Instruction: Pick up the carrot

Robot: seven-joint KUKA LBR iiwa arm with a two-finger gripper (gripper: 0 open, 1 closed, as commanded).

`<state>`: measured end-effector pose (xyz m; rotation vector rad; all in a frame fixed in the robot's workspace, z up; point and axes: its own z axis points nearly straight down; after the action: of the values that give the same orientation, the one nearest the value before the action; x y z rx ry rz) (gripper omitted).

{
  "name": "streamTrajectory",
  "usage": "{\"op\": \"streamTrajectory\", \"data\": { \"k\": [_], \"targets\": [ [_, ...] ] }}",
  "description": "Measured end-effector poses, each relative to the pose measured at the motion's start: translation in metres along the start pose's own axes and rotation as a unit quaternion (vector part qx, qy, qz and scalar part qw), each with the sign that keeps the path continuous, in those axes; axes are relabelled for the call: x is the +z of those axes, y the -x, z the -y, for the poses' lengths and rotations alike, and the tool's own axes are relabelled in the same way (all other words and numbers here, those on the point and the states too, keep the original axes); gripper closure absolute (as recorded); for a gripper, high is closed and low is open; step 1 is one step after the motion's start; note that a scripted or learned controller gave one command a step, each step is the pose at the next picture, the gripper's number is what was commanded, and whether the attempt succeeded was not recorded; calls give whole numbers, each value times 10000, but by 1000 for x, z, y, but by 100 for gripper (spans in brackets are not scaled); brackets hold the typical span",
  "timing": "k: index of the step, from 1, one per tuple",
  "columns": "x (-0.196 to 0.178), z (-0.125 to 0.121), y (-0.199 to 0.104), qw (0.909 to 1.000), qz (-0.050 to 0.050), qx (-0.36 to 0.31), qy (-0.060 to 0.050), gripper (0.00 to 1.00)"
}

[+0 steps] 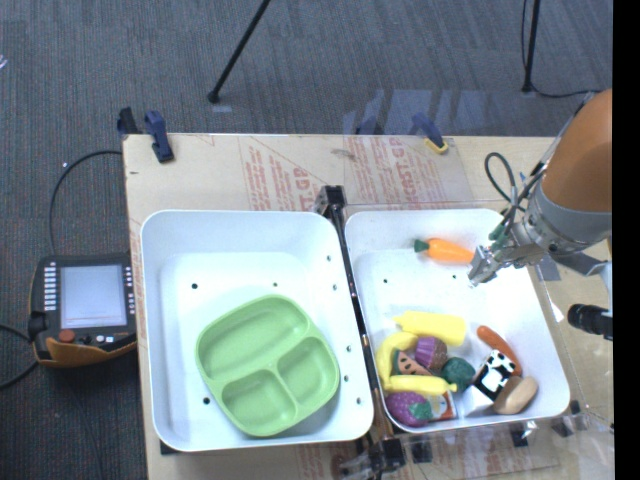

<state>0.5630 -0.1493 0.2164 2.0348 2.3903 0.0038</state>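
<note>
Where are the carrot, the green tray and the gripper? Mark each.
carrot (449, 252), camera view, middle of its orange body.
green tray (213, 343), camera view, left rim.
gripper (481, 271), camera view, at its fingertips.

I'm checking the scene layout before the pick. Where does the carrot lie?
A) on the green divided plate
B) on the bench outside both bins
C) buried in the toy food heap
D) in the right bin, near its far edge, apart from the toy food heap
D: the carrot lies alone near the far edge of the right bin, away from the toy food heap.
</note>
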Motion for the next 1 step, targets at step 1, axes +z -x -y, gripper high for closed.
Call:
{"op": "streamTrajectory", "data": {
  "k": [1],
  "targets": [
    [-6,0,0,10000,-20,18,-28,100]
  ]
}}
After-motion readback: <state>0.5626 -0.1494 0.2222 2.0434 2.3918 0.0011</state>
